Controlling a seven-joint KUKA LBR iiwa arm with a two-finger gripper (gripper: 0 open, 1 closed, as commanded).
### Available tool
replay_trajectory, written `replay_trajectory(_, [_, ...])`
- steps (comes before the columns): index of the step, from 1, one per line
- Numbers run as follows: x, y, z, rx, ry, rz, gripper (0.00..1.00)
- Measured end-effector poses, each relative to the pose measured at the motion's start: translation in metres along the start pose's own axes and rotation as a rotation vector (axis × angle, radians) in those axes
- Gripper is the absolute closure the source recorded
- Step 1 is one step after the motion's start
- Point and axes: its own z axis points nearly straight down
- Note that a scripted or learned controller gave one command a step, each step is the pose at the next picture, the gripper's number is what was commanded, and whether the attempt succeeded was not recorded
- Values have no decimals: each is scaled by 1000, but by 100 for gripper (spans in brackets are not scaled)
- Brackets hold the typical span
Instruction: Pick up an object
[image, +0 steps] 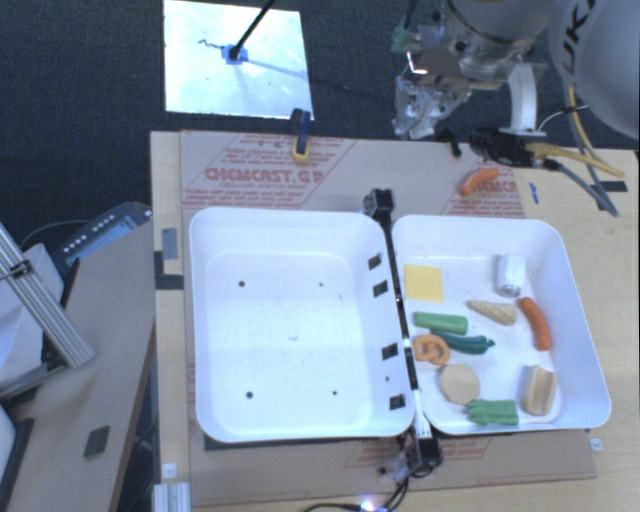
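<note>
Up at twelve o'clock, beyond both bins, my claw (418, 118) hangs with nothing visibly in it; how wide it is, I cannot tell. The right bin (575, 290) holds everything. I would descend squarely over the isolated yellow square (423, 283), avoiding the crowded orange ring (432, 349).

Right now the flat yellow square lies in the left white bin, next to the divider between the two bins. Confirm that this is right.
Not quite. The flat yellow square lies in the right white bin, not the left white bin. The rest stands: it sits next to the divider between the two bins, as the camera view shows.
</note>
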Motion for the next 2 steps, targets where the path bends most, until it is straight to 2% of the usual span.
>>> replay_trajectory(1, [124, -22, 65, 0, 2, -5, 100])
replay_trajectory(2, [137, 2, -73, -23, 3, 4, 100])
